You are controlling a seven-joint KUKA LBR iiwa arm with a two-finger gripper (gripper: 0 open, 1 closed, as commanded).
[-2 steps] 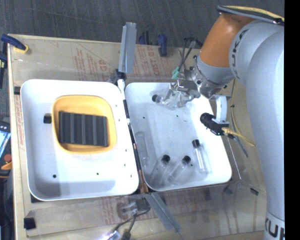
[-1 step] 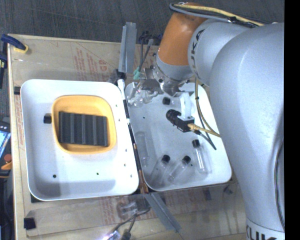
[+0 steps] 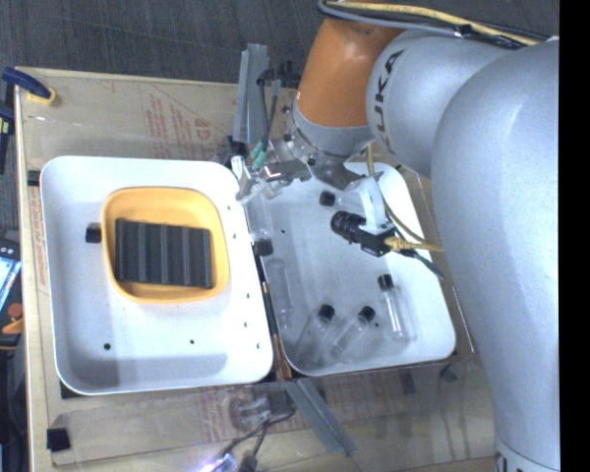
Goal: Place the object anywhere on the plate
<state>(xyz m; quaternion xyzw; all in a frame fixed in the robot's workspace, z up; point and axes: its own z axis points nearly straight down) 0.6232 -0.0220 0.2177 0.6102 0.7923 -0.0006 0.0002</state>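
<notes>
The gripper [image 3: 259,172] hangs over the right bin's [image 3: 428,337] ten o'clock corner; whether it grips anything I cannot tell. Clear vials [image 3: 359,324] lie at that bin's six o'clock. The yellow plate [image 3: 162,206] sits in the left bin [image 3: 69,347].

Plate [image 3: 163,207]: yellow, rounded-square, flat in left bin, dark ribbed insert at centre. Objects: clear vials with black caps [image 3: 326,315], lying on sides, clustered at near end of right bin, apart from plate.
</notes>
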